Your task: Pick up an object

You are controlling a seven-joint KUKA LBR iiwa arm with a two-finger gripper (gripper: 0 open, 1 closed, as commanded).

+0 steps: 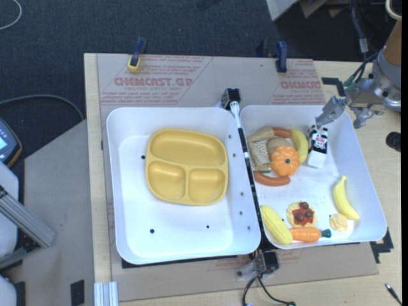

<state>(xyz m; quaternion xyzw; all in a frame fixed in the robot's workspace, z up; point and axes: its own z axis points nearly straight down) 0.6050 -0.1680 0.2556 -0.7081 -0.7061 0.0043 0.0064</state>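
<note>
The right bin holds several toy foods. An orange pumpkin sits beside a slice of bread, with a sausage in front of them. A small white milk carton stands near the bin's far side. A banana, a corn cob, a carrot and a small pizza lie toward the front. My gripper hovers over the bin's far right corner, just above and right of the carton. It is open, with nothing between its fingers.
The left bin bears a yellow divided plate. A black rail joins the two bins. Blue clamps grip the board's far edge. Cables and grey frame parts lie off the bench to the left.
</note>
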